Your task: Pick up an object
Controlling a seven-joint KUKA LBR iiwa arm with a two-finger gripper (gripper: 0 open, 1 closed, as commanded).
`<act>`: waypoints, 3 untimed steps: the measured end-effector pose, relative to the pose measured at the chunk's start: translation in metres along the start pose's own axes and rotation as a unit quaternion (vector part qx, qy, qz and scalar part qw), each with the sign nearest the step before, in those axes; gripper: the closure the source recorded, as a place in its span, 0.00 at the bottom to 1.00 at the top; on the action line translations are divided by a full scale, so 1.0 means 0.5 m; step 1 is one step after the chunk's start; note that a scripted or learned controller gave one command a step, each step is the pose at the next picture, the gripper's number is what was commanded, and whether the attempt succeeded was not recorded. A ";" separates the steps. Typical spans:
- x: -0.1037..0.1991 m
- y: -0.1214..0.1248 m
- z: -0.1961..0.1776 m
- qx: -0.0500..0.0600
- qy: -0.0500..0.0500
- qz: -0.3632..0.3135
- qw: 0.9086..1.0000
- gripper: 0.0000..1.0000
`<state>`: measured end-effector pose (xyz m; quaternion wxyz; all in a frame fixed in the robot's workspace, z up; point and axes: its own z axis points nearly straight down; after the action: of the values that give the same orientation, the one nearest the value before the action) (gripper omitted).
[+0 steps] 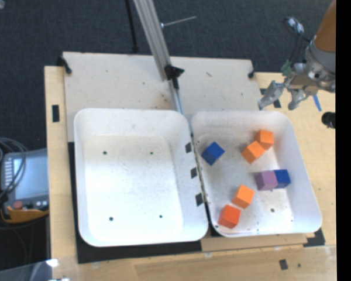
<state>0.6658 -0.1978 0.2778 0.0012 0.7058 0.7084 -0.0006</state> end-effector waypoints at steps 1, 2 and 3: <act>-0.001 0.000 0.000 0.001 -0.001 -0.001 1.000 0.00; -0.021 -0.005 0.115 0.002 0.000 0.002 1.000 0.00; -0.015 -0.021 0.233 0.003 0.001 0.002 1.000 0.00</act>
<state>0.6553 -0.2057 0.1613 -0.0011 0.7070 0.7072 -0.0021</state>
